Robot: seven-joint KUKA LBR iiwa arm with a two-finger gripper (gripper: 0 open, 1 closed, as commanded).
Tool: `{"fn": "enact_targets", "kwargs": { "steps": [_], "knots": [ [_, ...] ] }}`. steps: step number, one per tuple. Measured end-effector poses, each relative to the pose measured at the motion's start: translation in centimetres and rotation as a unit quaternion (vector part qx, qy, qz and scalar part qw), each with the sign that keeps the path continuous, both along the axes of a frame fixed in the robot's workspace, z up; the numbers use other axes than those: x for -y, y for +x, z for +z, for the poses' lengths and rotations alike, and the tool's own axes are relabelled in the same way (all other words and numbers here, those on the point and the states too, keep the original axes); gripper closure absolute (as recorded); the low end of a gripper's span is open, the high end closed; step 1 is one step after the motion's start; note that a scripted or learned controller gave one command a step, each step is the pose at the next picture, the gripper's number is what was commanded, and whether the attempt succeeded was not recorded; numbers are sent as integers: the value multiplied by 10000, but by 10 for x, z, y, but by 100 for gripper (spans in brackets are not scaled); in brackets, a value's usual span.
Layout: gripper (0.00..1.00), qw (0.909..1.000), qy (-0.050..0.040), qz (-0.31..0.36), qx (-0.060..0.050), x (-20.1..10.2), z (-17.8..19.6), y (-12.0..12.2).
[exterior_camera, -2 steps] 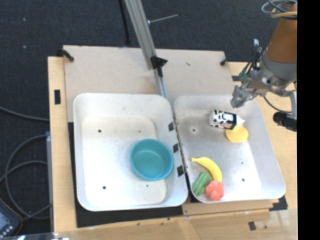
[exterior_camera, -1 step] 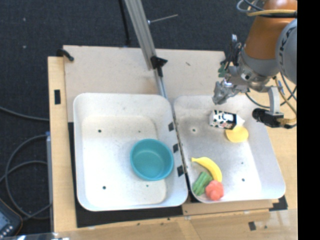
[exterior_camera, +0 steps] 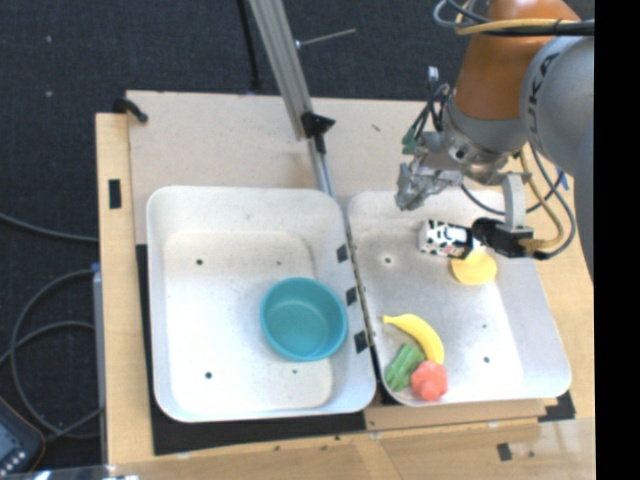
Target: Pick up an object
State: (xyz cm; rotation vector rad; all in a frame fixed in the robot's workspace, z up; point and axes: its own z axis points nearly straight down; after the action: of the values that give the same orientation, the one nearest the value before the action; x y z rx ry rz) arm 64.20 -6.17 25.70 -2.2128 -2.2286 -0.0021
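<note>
No readable writing anywhere. The gripper hangs over the right bin's far edge, fingers together and empty. Close by sit a black-and-white toy and yellow piece; banana, green vegetable, red fruit near the front. A teal bowl sits in the left bin.

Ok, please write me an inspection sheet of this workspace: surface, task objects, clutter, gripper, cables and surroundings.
Surface: wooden bench bearing left bin and right bin, side by side.
Job's things: right bin holds banana, green vegetable, red fruit, yellow piece, black-and-white toy; left bin holds teal bowl.
Clutter: nothing seen.
Gripper: gripper above the right bin's far edge, holding nothing.
Cables: wires hang at the wrist; cable on floor at left.
Surroundings: dark carpet; metal rail.
</note>
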Motion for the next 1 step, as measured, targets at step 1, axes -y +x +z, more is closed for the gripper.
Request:
{"fn": "enact_targets", "kwargs": {
  "steps": [1],
  "knots": [
    [100, 10000, -7, -5, -8, -50, -15, -1]
  ]
}}
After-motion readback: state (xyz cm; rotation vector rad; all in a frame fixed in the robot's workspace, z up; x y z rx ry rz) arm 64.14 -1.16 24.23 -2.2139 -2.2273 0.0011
